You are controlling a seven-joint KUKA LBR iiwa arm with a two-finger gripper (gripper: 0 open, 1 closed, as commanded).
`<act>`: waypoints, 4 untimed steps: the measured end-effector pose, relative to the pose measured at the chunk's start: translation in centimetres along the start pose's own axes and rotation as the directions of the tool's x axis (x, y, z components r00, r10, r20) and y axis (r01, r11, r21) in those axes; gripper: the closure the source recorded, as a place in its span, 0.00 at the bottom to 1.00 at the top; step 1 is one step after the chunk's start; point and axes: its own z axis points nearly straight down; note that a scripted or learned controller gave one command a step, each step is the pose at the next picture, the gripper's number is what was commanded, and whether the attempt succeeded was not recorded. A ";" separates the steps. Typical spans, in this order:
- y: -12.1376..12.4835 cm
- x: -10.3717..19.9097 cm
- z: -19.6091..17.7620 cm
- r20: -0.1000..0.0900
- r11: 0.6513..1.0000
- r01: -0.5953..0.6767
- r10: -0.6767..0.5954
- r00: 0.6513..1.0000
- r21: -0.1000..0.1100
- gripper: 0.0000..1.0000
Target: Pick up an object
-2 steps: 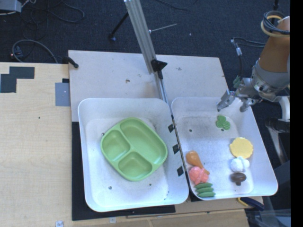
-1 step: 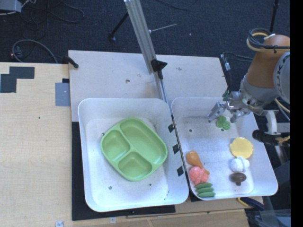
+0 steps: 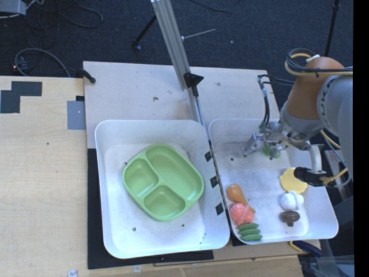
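My big grey arm (image 3: 323,105) reaches in from the right over the right bin (image 3: 323,227). The left bin (image 3: 109,212) holds a green plate (image 3: 163,181) with three parts. In the right bin lie small toy foods: a yellow round piece (image 3: 293,182) near the right wall, an orange carrot-like piece (image 3: 235,193), a pink piece (image 3: 242,213) just below it, green pea pods (image 3: 249,231) at the bottom, a white piece (image 3: 290,201) and a brown piece (image 3: 290,216) under it. My pincer (image 3: 262,145) hangs low near the top of the right bin. A small green thing (image 3: 271,150) sits right by it. I cannot tell if my pincer is spread or clenched.
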 end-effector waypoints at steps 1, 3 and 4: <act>0.1 -0.1 -1.3 0.001 1.000 -0.002 0.002 1.000 -0.004 1.00; -1.1 -1.2 -11.0 0.003 1.000 -0.006 0.006 1.000 -0.009 1.00; -1.0 -1.2 -15.7 0.003 1.000 -0.003 0.003 1.000 -0.011 1.00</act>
